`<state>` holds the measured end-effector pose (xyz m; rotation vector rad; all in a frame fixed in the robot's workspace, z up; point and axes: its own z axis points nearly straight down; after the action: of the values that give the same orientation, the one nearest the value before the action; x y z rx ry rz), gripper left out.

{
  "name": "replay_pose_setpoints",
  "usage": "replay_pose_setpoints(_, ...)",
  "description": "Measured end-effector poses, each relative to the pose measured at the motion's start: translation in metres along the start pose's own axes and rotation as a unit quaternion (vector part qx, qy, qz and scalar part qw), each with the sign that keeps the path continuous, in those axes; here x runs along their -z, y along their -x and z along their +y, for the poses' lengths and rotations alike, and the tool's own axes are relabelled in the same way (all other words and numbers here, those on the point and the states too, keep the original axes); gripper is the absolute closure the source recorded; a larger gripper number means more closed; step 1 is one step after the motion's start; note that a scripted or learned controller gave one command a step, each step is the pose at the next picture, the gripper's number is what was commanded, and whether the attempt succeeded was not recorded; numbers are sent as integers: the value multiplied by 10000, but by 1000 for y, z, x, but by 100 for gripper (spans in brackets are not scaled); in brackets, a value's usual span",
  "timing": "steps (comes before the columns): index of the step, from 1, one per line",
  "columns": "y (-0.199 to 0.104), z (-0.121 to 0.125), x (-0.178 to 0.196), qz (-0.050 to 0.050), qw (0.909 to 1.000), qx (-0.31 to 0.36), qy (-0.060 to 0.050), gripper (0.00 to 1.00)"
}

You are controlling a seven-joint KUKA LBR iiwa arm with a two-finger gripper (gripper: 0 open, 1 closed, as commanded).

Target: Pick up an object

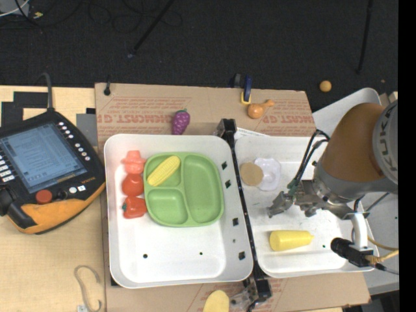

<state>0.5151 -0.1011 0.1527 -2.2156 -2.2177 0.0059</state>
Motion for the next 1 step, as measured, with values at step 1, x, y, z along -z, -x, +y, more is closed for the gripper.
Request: replay_pose_setpoints(1,-1,10,-57,-1,10000,1,7,0)
